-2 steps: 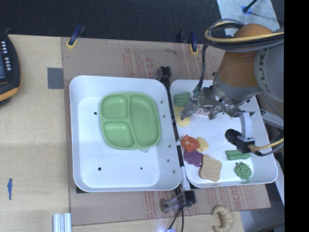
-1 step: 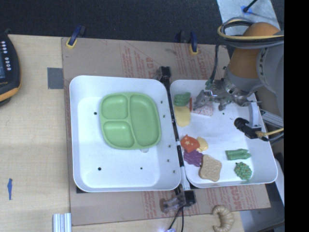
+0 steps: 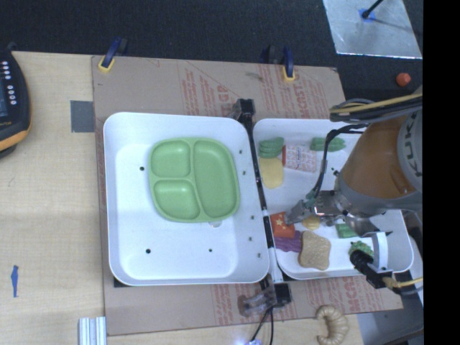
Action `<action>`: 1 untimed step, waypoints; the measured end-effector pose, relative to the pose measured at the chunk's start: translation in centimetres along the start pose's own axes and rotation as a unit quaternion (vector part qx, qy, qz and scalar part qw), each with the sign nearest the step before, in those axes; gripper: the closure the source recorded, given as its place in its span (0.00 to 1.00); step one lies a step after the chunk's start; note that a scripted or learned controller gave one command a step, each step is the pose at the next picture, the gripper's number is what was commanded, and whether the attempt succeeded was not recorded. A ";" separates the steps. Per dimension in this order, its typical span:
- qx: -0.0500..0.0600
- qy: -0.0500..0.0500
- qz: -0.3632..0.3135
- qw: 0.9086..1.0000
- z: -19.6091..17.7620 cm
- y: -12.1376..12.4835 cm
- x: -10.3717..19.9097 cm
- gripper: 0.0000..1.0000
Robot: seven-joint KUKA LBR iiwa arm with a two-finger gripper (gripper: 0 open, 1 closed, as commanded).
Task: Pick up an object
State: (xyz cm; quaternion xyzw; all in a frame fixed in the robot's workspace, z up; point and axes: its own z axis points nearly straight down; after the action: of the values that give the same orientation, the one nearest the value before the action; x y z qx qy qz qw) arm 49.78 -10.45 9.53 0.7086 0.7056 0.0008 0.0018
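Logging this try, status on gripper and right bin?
Gripper low in right bin, over red item; grasp unconfirmed. Purple piece and bread slice crowd close. Green plate sits in left bin.

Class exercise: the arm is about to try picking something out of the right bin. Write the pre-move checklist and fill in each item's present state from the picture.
1. Gripper is over the right bin: ok.
2. A target lies close by, the red block beside it: ok.
3. Target stands apart from neighbours: not ok, the purple piece and bread slice crowd it.
4. Nothing yet between the fingers: cannot tell.
5. Green plate sits in the left bin, out of the path: ok.
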 end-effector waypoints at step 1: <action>0.000 -0.001 -0.005 1.000 0.2 6.0 0.5 0.00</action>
State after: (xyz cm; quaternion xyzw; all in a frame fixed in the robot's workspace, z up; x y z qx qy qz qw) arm 55.78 -9.98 9.32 0.7052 0.7090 -0.0001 0.0030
